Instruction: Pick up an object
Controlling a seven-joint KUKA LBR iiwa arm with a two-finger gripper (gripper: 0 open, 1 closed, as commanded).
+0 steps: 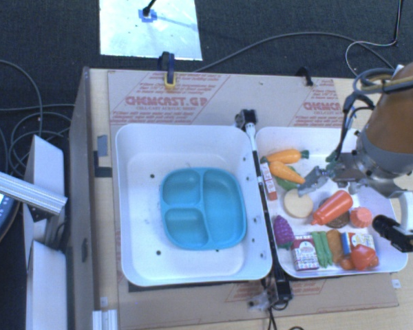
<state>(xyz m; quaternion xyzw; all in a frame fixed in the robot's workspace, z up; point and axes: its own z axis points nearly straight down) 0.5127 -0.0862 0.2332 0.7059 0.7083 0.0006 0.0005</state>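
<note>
Blue divided plate (pixel 202 207) sits in the left bin (pixel 134 150). Over in the right bin (pixel 392 263), the gripper (pixel 314 182) hovers with fingers spread, nothing between them, carrots (pixel 286 165) at its ten o'clock, orange bottle (pixel 332 207) at its four o'clock.

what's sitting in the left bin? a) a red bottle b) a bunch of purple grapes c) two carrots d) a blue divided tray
d: the blue divided tray lies alone in the left bin, while the carrots, purple grapes and red bottle are all in the right bin.
</note>
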